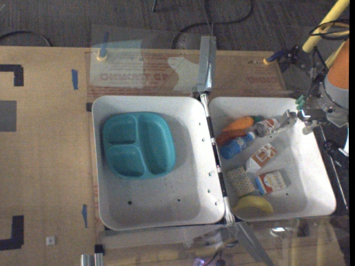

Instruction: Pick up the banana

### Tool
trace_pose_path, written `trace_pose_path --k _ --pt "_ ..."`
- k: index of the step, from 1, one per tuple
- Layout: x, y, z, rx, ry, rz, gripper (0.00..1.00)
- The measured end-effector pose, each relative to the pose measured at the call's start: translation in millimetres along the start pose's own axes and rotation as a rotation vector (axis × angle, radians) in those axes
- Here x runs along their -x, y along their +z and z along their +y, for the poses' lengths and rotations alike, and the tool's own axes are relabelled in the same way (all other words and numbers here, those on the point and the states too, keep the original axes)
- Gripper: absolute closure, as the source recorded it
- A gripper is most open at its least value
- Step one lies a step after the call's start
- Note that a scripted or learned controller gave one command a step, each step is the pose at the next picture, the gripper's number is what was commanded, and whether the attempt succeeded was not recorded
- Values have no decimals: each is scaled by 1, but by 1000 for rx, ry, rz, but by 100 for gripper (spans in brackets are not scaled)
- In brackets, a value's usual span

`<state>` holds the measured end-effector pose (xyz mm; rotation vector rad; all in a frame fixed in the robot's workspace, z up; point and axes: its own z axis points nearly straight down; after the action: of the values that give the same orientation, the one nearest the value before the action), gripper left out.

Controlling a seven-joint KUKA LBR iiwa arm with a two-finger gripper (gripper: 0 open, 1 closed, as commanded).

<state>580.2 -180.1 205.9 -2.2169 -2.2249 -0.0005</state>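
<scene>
The pale yellow curved banana point(253, 205) lies at the near left corner of the right shallow white bin point(310, 173), close to the dividing rim. Just beyond it sit a small speckled tan square pad point(239, 180) and a little white carton with orange print point(272, 182); farther back lies another white and orange carton point(264, 155), then a blue bottle-shaped item point(237, 147), an orange carrot-like piece point(240, 125) and a small clear bottle with a red label point(265, 127). The grey gripper point(293, 118) hangs over the far right part of this bin, well apart from the banana; whether its jaws are open or closed cannot be told. In the left white bin point(158, 204) rests a teal plastic divided plate point(138, 144). Both bins stand on the light wooden table point(44, 165)
</scene>
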Motion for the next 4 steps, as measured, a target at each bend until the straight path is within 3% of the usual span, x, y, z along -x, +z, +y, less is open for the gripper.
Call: trace_pose_path --k 1,2,3,4 --pt "-81 108 -11 13 -106 -4 0" --pt "-78 119 54 6 -212 -3 0" --pt "-30 118 -3 7 -521 -4 0" --pt "45 118 -67 6 -770 -7 0"
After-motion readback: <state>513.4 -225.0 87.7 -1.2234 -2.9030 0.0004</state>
